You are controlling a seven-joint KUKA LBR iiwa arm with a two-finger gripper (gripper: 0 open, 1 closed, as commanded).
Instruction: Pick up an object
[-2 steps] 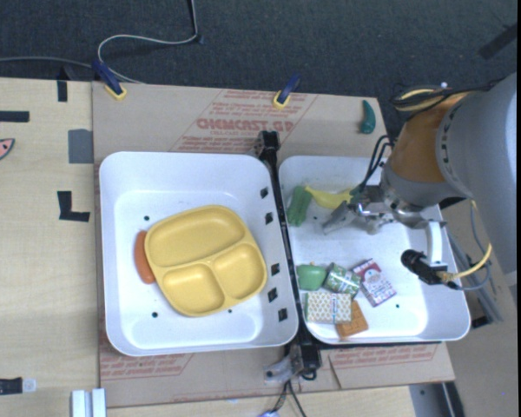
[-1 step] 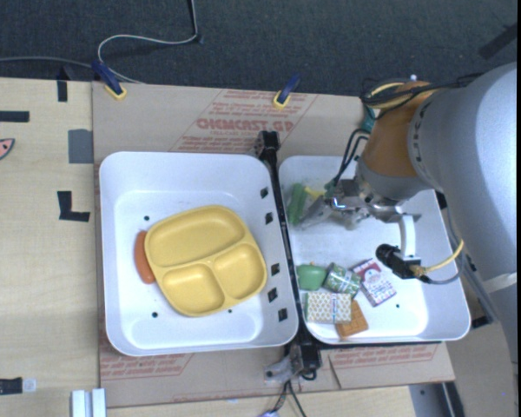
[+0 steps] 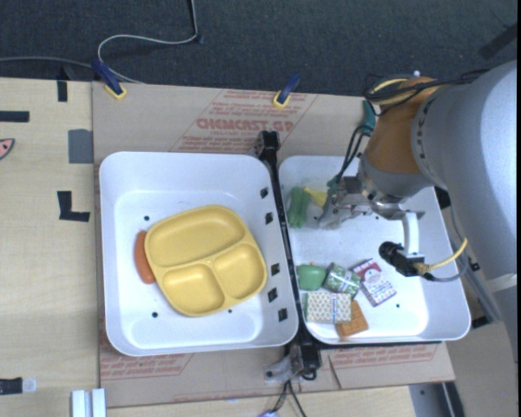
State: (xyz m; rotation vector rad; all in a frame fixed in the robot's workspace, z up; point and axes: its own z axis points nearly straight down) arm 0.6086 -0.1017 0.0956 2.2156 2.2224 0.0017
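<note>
The grey arm (image 3: 469,137) with its orange band reaches into the right bin (image 3: 434,315). Its pincer (image 3: 334,211) is low in the far part of that bin. I cannot tell if the pincer is wide or narrow, and I cannot see anything held in it.

Just left of the pincer lies a green thing (image 3: 297,207) with a bit of yellow behind it, close to the bin's left wall. It looks like it is almost touching the pincer, but I cannot be sure.

Nearer to the camera than the pincer is a small heap of things: a round green piece (image 3: 311,276), a green packet (image 3: 339,280), a checked packet (image 3: 319,306), an orange-brown piece (image 3: 352,321) and a red and white packet (image 3: 376,283).

Far to the left of the pincer, in the left bin (image 3: 126,233), lies a yellow tray (image 3: 206,259) with 3 parts. An orange thing (image 3: 143,257) peeks out from the tray's left edge.

Both bins sit on brown cardboard (image 3: 182,120) on the counter (image 3: 35,250).
</note>
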